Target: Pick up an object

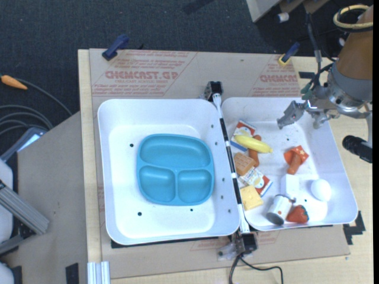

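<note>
- Gripper point(294, 113) hovering at frame's upper right, over the right bin point(340, 158); whether released or clenched, cannot tell.
- Banana point(253, 143) lying mid-right, looking light, smooth; judged best taken across its middle.

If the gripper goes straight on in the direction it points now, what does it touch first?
Probably the bare floor of the right bin near its upper left: the gripper points down-left. The banana lies further on; depth is unclear.
</note>
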`<state>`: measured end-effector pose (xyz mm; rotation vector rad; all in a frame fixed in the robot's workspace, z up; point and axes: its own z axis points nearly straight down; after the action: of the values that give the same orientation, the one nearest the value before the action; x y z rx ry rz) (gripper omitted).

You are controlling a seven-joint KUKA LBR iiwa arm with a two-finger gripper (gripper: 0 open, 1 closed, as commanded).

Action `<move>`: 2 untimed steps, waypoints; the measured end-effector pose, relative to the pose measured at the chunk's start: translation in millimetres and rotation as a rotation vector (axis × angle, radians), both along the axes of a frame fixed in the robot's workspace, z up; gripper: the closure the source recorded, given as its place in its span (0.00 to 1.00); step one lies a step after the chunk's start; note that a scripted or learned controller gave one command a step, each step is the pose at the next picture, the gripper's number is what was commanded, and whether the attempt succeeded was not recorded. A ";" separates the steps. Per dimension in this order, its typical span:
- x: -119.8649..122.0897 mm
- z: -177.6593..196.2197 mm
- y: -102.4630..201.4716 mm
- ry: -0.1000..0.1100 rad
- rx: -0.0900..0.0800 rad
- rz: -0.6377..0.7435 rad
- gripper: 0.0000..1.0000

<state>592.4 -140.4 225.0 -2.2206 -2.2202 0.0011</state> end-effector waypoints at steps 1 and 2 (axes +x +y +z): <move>30.8 -140.4 -25.5 -0.001 -0.001 0.000 0.00; 31.4 -130.1 -25.5 -0.003 -0.001 -0.001 1.00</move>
<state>623.8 -165.9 94.9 -2.2234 -2.2211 -0.0012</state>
